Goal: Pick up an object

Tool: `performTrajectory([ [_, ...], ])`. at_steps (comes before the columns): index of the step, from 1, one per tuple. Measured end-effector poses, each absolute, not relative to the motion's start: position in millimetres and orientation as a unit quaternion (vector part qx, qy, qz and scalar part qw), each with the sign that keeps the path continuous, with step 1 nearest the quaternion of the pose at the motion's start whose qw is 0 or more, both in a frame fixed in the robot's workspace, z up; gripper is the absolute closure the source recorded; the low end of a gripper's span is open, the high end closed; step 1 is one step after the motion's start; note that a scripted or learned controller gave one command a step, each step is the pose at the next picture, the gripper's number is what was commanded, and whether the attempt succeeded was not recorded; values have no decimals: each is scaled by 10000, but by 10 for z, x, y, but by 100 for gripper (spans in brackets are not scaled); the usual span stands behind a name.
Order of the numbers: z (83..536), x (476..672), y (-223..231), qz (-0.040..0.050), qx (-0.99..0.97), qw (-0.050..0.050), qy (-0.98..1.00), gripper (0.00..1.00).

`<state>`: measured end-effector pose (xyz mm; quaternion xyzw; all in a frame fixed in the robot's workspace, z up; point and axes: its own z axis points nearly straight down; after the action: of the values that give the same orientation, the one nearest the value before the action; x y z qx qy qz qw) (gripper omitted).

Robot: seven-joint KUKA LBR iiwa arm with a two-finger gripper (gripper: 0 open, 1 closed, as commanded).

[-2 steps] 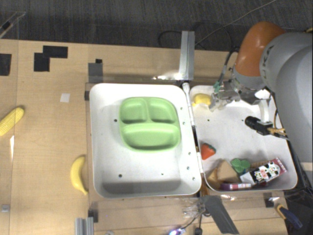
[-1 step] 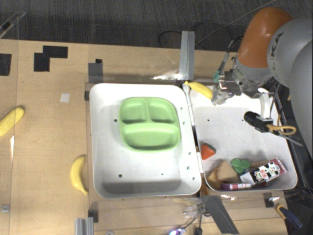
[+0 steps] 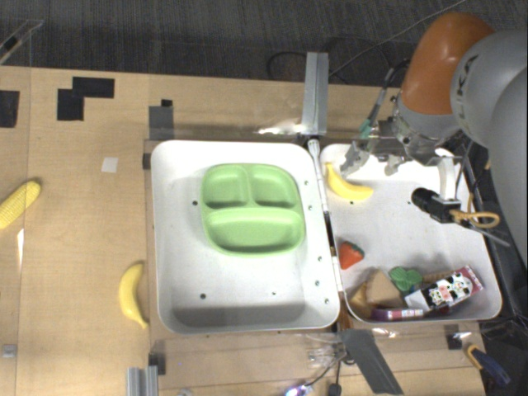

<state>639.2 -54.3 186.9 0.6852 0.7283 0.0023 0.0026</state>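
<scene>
My gripper (image 3: 372,161) hangs over the back of the right bin (image 3: 487,262), its fingers apart with nothing between them. A yellow banana (image 3: 346,186) lies just below and left of it, against the bin's left wall. Further forward in the same bin lie a red strawberry-like piece (image 3: 351,255), a green lumpy item (image 3: 404,277), a tan piece (image 3: 375,287), a black-and-white patterned box (image 3: 450,289) and a purple strip (image 3: 388,312).
In the left bin (image 3: 173,221) sits a green divided plate (image 3: 250,207). On the wooden bench outside the bins lie a second banana (image 3: 132,294) and a corn cob (image 3: 18,203). A metal post (image 3: 316,97) rises behind the gap between the bins.
</scene>
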Motion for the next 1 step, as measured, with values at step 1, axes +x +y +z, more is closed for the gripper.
performTrajectory([
  [1, 1272, 6215, -868, 13, 6578, 17, 7532, 0],
])
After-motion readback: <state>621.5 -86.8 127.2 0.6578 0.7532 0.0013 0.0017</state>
